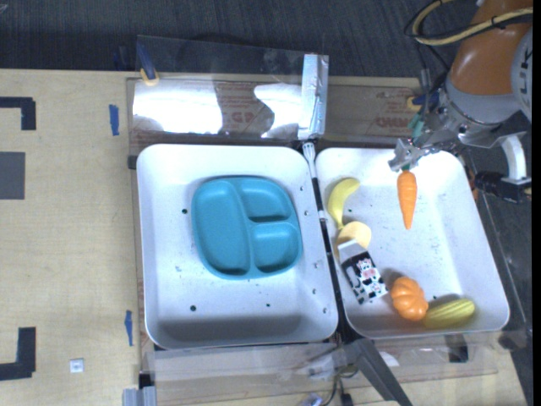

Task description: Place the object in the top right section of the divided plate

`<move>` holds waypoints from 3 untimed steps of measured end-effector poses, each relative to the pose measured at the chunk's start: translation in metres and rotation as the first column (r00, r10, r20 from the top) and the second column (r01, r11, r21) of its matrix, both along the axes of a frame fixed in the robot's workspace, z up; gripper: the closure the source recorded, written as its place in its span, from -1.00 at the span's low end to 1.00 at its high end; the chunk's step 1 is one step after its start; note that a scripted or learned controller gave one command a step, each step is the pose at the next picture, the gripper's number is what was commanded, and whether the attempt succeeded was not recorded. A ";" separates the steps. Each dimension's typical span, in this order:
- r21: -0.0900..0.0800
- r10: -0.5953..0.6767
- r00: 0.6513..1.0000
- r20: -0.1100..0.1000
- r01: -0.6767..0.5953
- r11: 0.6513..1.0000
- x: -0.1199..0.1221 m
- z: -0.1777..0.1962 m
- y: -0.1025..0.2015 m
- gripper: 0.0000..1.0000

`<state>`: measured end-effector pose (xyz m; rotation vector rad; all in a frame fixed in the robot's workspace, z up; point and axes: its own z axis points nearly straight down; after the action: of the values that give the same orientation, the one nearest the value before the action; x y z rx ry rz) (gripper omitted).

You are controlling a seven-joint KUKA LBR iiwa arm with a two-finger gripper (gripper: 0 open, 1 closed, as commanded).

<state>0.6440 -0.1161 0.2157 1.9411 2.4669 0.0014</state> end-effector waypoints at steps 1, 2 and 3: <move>0.000 -0.264 0.965 0.006 0.264 0.965 0.015 0.160 -0.028 1.00; -0.001 -0.265 0.964 0.004 0.265 0.964 0.022 0.223 -0.091 1.00; -0.002 -0.231 0.973 0.003 0.231 0.973 0.023 0.220 -0.106 1.00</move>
<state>0.6674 -0.2220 0.4356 2.2123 2.2220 0.0008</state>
